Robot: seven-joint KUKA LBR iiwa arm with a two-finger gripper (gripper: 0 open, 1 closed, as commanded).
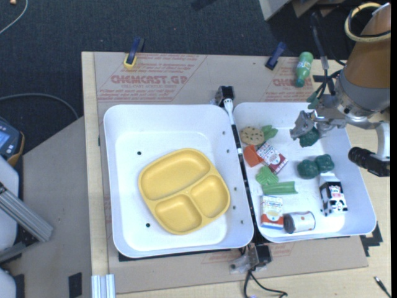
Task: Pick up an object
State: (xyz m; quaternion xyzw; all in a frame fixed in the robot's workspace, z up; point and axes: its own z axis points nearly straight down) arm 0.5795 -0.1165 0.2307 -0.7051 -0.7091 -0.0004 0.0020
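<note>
Jaws (308,131) grip a small dark-green lumpy object (309,139).

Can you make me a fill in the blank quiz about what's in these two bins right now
1. The yellow divided tray lies in the ____ bin as the camera sees it.
2. That tray has ____ compartments.
3. The gripper hangs over the ____ bin, at its far end, by a dark green object.
4. The small black and white carton lies nearest that bin's ____ wall in the camera view.

Missing words: left; three; right; right
</note>
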